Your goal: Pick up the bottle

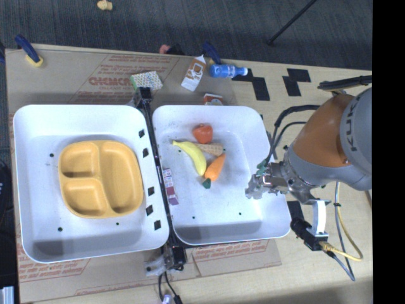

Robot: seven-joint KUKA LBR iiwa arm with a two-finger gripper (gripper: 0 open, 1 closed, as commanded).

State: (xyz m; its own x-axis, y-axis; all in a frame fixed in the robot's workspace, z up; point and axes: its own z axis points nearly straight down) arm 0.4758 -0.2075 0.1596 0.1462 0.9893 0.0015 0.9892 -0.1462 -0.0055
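Camera view: blue bottle lies sideways beyond the bins

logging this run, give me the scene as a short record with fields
bottle: blue, lying on the bench beyond the right bin, outside both bins
end effector: over the right bin's right side, apart from the bottle
right bin: tomato, banana, carrot
left bin: yellow divided plate
bench: cardboard-covered, carton near the bottle
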